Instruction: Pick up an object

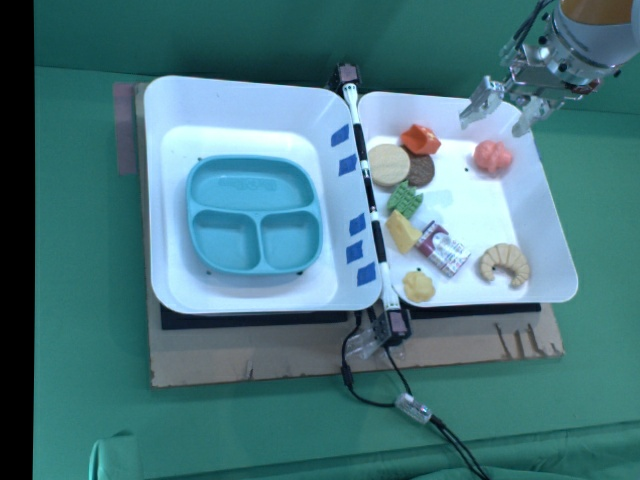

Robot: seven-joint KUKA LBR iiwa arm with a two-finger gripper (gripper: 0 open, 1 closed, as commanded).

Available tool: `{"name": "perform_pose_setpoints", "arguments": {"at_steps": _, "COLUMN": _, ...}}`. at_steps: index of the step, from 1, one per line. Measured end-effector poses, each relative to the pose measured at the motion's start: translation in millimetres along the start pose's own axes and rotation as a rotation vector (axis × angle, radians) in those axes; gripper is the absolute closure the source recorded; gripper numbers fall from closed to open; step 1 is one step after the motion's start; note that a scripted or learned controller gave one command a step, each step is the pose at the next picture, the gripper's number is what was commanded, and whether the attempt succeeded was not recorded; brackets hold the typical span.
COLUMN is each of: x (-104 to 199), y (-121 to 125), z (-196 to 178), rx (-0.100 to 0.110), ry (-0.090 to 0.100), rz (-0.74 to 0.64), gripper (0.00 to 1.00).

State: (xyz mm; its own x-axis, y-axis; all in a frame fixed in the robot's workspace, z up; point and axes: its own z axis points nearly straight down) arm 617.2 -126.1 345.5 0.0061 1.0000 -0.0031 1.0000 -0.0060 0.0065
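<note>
left bin [160,188]: teal tray [254,214] | right bin [540,208]: toy foods (croissant [505,263], pink ball [492,156]) | gripper [506,110]: spread wide, holding nothing

No legible text; print on red-white packet [442,249] too small.

A green cloth [250,28] covers the whole bench, rising as a backdrop at the far side with a faint fold line across it. A brown cardboard sheet [250,353] lies on the cloth near the middle, with a black cable [440,430] trailing from it toward the near right. Light is even and soft.
</note>
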Motion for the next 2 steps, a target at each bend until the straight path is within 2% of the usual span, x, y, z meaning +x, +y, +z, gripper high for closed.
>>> {"name": "perform_pose_setpoints", "arguments": {"at_steps": 1, "x": -6, "y": -10, "z": 134, "rx": 0.002, "ry": -0.002, "rz": 0.002, "gripper": 0.0}}
{"name": "perform_pose_setpoints", "arguments": {"at_steps": 2, "x": 12, "y": 44, "z": 150, "rx": -0.027, "ry": -0.009, "rz": 0.001, "gripper": 0.0}}
